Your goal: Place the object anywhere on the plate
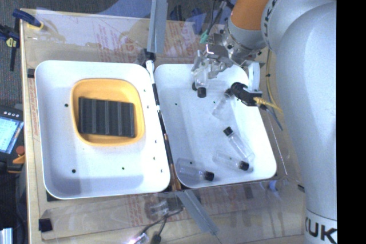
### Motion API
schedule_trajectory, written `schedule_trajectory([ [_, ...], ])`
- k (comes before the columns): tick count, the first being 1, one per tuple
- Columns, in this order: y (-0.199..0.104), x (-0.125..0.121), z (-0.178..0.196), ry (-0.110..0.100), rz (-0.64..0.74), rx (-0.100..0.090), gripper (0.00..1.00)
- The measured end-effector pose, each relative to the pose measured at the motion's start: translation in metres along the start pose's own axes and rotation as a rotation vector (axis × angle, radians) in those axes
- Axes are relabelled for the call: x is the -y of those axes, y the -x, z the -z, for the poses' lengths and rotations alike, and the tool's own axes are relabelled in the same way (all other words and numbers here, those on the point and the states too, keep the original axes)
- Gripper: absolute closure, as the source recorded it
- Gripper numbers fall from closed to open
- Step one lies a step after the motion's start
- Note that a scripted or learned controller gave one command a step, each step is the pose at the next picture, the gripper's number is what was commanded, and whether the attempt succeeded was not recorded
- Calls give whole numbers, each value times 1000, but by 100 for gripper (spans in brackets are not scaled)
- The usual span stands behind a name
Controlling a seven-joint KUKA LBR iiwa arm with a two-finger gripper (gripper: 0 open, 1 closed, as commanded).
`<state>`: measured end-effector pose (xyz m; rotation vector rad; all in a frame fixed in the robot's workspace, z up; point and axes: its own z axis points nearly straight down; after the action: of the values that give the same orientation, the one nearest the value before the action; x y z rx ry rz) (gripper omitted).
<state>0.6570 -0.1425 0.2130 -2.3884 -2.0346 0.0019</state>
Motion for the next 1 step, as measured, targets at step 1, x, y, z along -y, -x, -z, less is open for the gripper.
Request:
schedule_trajectory([
  [1, -27, 34, -25, -3, 304, 2, 100],
])
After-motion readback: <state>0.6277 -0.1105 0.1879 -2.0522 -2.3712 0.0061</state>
